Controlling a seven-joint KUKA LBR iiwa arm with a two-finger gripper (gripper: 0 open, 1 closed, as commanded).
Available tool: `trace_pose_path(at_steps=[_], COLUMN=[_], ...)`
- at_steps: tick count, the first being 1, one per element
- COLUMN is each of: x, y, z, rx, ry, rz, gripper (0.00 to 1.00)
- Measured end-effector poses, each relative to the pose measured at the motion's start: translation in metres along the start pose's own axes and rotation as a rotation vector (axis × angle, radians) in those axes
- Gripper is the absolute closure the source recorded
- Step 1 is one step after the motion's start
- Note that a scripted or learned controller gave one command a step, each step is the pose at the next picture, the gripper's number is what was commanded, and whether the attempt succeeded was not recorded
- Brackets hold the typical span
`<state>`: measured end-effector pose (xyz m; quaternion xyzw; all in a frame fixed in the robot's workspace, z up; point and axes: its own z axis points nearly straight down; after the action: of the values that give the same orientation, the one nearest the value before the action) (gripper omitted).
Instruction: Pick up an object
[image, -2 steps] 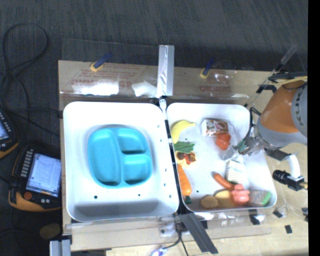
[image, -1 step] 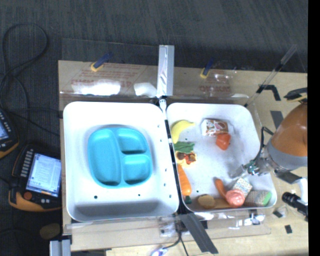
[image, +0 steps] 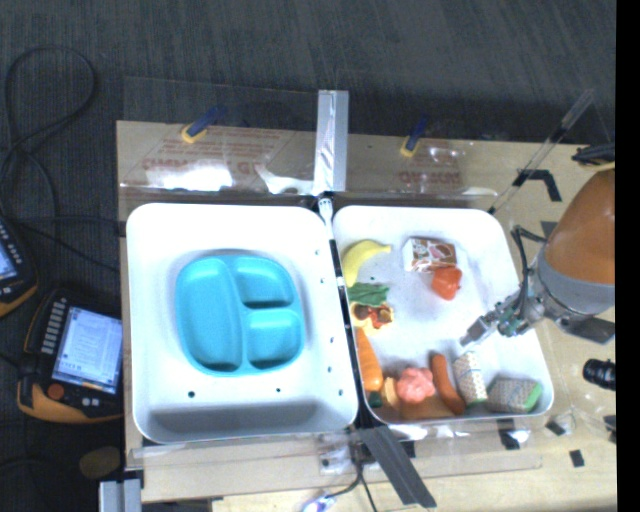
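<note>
Bench: pale wooden top (image: 250, 160) on dark carpet, two shallow white bins side by side, clear plastic sheeting and a metal strip along the far edge.
Left bin (image: 150, 300): holds a blue divided tray (image: 240, 310) at its centre, three compartments, nothing in them.
Right bin (image: 490, 240): holds the loose items.
Banana (image: 362, 255): at 10 o'clock in the right bin, near the wall shared with the left bin.
Small printed packet (image: 430, 252): at 12 o'clock, with a red pepper-like piece (image: 447, 282) touching its lower right corner.
Green-and-dark cluster (image: 372, 303): at 9 o'clock, below the banana; too small to identify.
Carrot (image: 369, 365): at 7 o'clock, along the shared wall.
Pink lump (image: 415, 382): at 6 o'clock, beside a sausage (image: 446, 382).
Grey-green sponge-like block (image: 515, 393): at 5 o'clock, in the corner.
Arm (image: 590, 240): enters from 3 o'clock, orange band visible.
Gripper (image: 492, 328): over the right bin at about 4 o'clock, above bare bin floor, apart from the items; opening of the fingers cannot be told, nothing seen held.
</note>
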<state>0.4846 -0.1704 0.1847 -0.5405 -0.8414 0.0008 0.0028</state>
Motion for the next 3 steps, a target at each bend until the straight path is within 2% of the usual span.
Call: trace_pose_path(at_steps=[1, 2, 3], x=[0.059, 0.035, 0.077], y=[0.027, 0.015, 0.082], z=[-0.017, 0.017, 0.004], rx=[0.0, 0.002, 0.002], ry=[0.0, -0.001, -0.001], rz=[-0.294, -0.258, 0.014], gripper=[1.0, 1.0, 1.0])
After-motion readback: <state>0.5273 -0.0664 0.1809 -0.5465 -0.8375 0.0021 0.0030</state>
